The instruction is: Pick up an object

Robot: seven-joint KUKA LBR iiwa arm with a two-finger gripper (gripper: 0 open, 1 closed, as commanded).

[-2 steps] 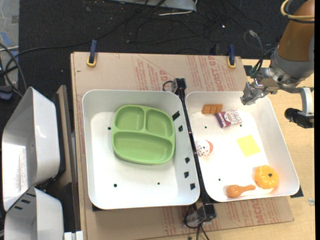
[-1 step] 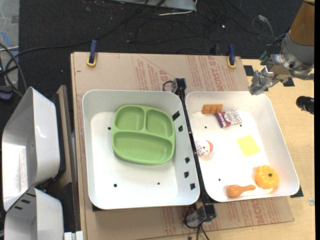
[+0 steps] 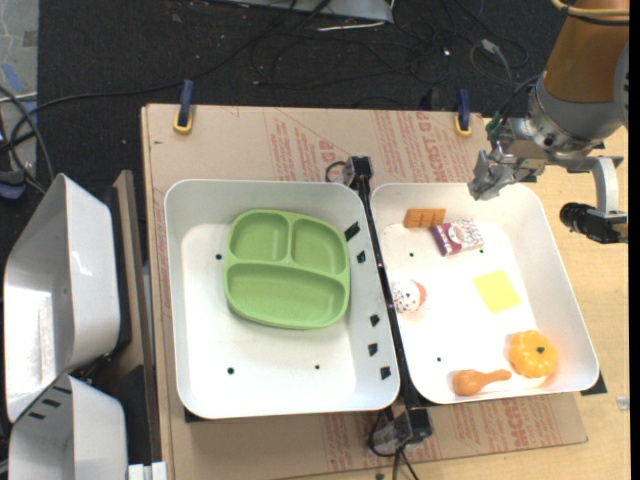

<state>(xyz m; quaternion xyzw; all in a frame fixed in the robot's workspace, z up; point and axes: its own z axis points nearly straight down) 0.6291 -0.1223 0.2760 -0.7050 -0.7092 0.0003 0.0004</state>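
The right bin [image 3: 560, 268] holds an orange waffle-like block [image 3: 424, 217], a purple-and-white packet [image 3: 458, 236], a yellow square [image 3: 497, 291], a small white-and-orange round toy [image 3: 408, 295], an orange pumpkin [image 3: 531, 354] and an orange drumstick shape [image 3: 480, 379]. My gripper [image 3: 487, 185] hangs over the bin's far rim, up and to the right of the packet, with nothing seen between its fingers. The arm's orange band [image 3: 592, 28] rises at the top right.
The left bin [image 3: 190, 298] carries a green divided plate [image 3: 288, 269]. Both bins rest on a cardboard sheet [image 3: 290, 138] held by clamps [image 3: 183, 108] at its far edge. Cables lie on the dark floor beyond. White containers [image 3: 55, 278] stand at the left.
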